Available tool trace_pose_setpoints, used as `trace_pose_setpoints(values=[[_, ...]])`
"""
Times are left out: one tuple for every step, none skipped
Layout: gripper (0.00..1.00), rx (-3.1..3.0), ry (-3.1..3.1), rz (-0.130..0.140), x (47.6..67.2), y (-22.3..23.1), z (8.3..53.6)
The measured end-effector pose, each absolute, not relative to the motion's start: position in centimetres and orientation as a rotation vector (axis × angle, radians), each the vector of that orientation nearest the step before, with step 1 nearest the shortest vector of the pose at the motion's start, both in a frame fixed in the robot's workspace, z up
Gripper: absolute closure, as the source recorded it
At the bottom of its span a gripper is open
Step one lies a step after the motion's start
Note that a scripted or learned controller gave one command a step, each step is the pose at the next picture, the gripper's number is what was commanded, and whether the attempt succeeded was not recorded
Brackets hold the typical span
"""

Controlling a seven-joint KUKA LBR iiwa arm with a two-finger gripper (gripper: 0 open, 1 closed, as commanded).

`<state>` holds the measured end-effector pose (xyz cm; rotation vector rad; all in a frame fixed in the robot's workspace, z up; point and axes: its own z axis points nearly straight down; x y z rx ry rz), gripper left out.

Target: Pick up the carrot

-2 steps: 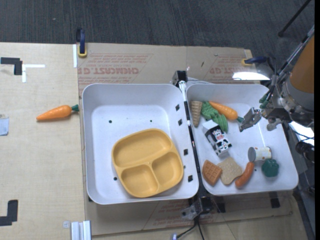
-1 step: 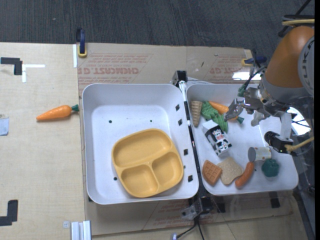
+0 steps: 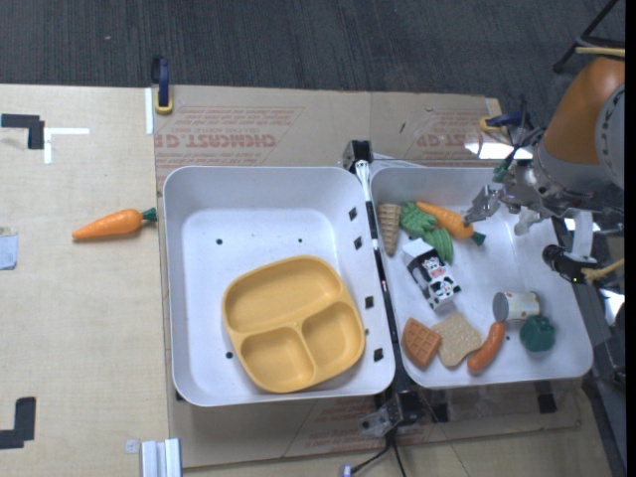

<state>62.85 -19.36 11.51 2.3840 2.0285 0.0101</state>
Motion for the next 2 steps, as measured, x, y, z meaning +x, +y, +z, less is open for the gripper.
trace_pose_setpoints(values=[[0.00,2.373,2.018,0.013,65.3,-17.9,10.6],[0.00,2.402,1.991,0.026,66.7,-11.5,10.5]])
